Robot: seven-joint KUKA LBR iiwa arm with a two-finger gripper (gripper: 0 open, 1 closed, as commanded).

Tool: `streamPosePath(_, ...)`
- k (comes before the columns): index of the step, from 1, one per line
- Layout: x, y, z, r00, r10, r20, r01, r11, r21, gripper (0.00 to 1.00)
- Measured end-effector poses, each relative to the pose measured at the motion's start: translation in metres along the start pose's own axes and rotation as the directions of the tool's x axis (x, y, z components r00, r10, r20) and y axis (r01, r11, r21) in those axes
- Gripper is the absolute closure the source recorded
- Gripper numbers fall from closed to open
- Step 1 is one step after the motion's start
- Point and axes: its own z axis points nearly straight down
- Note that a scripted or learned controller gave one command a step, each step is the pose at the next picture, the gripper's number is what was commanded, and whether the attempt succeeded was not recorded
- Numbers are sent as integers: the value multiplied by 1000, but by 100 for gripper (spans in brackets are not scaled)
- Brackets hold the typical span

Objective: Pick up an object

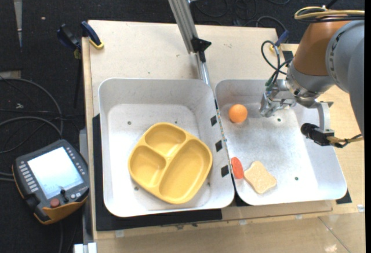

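The arm reaches in from the right, orange band up high, and the gripper (pixel 270 106) hangs low over the far part of the right bin (pixel 313 185), just right of the orange ball (pixel 237 113). That looks like a line-up for a grab, though nothing sits between the fingers that can be seen. How wide the hand stands cannot be told from this slant; the tip is a small grey cluster against the white floor.

The ball is the likely target, judging by how close the tool is. It rests on the bin floor near the far left corner, close to the wall shared with the left bin (pixel 110 130). It is small, round, plain orange, smooth by the look of it, so it may roll if nudged from one side.

Nearer in the same bin lie two more candidates: a tan, toast-shaped piece (pixel 259 177) lying flat, and just left of it a small red-orange piece (pixel 236 167) hard against the dividing wall, awkward for fingers to straddle.

The left bin carries a yellow divided plate (pixel 170 162) with three compartments, well apart from the arm.
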Motion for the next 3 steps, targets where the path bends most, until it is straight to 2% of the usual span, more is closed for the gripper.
streamPosePath(2, 3, 13, -102, 1000, -2, 0, 2, 1000, -5, 100)
streamPosePath(3, 64, 4, -107, 1000, -7, -3, 7, 1000, 2, 100)
